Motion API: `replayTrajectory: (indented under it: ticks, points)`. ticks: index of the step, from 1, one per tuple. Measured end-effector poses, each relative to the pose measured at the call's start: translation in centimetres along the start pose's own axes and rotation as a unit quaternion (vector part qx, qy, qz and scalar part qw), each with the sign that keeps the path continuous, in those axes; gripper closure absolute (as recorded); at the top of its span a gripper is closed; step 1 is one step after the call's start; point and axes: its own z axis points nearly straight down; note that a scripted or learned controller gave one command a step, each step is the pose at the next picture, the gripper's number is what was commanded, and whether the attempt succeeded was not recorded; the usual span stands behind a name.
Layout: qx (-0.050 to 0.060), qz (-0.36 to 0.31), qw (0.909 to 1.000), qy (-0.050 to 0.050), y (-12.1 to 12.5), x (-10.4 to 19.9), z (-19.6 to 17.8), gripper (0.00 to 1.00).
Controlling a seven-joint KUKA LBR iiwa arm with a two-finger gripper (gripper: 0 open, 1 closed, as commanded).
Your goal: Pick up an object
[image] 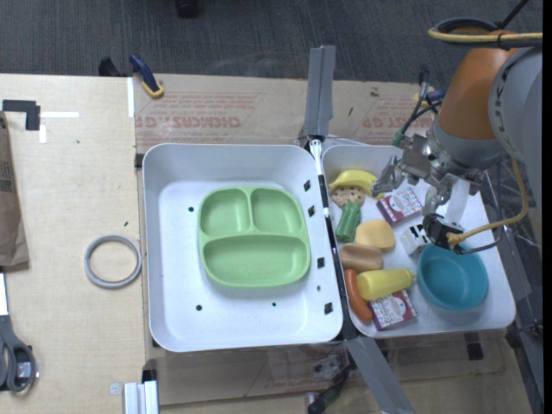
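My gripper (412, 188) hangs over the back of the right bin (496, 317), fingers spread open. One finger (385, 178) is left of a small red and white packet (402, 203) and the other is right of it; the packet lies flat between them, not clamped. Near it lie a yellow banana (353, 179), a cookie (348, 196), a green piece (348, 221), a yellow wedge (375, 234), a tan roll (360, 255), a yellow cylinder (385, 282), a carrot (359, 295), a second red packet (393, 310) and a blue bowl (452, 278).
The left bin (164, 257) holds a green divided plate (254, 235). A metal divider post (320, 93) stands between the bins at the back. A grey ring (113, 260) and scissors (15, 365) lie on the bench at left. Cables trail beside the wrist.
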Motion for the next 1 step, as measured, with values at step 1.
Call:
replayTrajectory:
  ticks: [1]
  points:
    - [-0.001, -0.150, 0.9887, 0.000, 0.36, 3.18, -0.05, 0.00]
